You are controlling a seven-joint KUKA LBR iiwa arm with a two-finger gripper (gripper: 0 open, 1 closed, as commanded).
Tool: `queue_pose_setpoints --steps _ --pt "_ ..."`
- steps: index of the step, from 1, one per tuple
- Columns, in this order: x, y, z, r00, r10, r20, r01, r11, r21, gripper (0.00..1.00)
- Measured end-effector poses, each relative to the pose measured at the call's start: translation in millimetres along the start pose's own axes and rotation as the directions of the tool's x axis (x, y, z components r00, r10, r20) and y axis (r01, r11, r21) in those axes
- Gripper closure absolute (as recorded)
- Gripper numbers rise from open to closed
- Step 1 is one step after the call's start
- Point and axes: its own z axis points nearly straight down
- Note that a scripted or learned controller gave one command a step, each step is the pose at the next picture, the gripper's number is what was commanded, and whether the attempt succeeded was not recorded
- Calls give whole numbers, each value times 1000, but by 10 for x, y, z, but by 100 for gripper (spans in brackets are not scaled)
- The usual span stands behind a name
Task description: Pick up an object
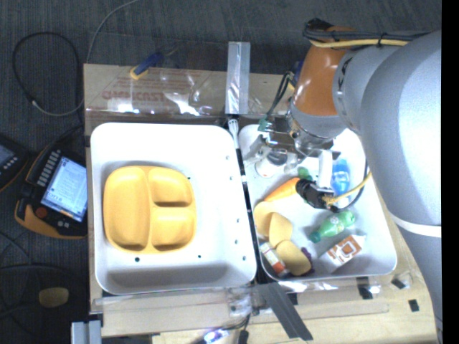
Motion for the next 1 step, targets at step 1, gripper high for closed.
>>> queue_pose_setpoints --steps 1 --pt "-304 154 -475 939 -344 3 344 939 -3 100"
